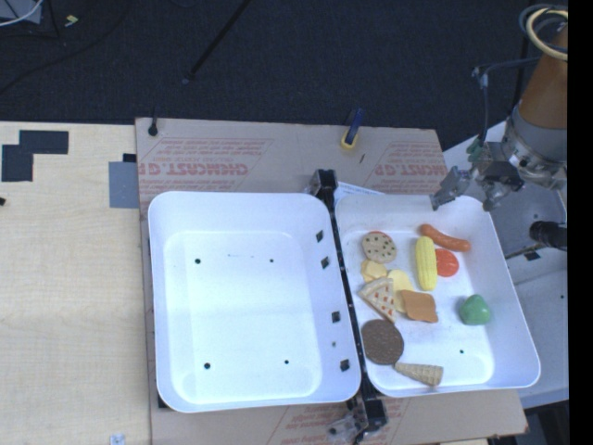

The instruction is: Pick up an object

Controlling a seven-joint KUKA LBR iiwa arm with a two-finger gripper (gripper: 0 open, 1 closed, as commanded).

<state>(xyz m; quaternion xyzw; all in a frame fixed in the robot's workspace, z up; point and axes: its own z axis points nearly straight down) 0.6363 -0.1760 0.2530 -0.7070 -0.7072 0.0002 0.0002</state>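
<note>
Right now, your candidates all sit in the right bin (519, 360), a cluster of small toy foods, apart from a green piece off to its right. Nearest the end effector (469, 185) is the sausage (445, 238), lying just inside the far rim, with the corn cob (426, 262) and a red tomato slice (447, 264) touching or just beside it. Below them come a round cookie (378, 246), a pizza wedge (379, 297), a toast slice (418, 306), a dark brown disc (382, 341) and an ice-cream cone (419, 373) near the front wall. The green piece (475, 310) stands alone, well apart from the rest.

You should expect these to be light, rigid plastic, smooth and likely to slip. The flat ones lie too low for an easy pinch; the green piece or the corn cob look the better picks, taken across the narrow width.

Your end effector hovers above the far rim of the right bin, carrying nothing, and you cannot tell how wide it is set. The left bin (167, 248) sits beside it on the bench (65, 276).
</note>
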